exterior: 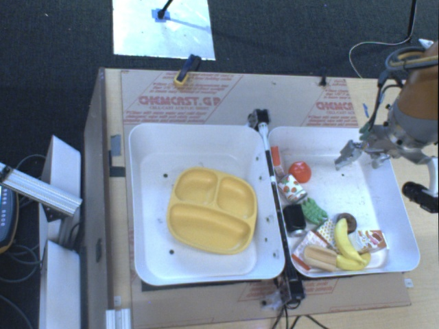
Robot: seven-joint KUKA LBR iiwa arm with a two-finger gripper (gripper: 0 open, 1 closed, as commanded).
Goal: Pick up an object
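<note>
The right bin (374, 201) holds a red ball (300, 171), a patterned cup (292, 188) on its side, a green toy (315, 211) and a black block (294, 218). A yellow banana (347, 246), a brown donut (348, 221), a bun (321, 258) and a small printed packet (374, 239) also lie in it. My gripper (360, 153) hangs over the far right part of this bin. It is above bare bin floor, to the right of the red ball, with no object visibly held.
A yellow divided plate (212, 210) lies in the left bin (154, 177). An orange stick (276, 159) rests along the wall between the bins. The grey and orange arm (415, 108) stands over the right bin's far right corner, with cables behind it.
</note>
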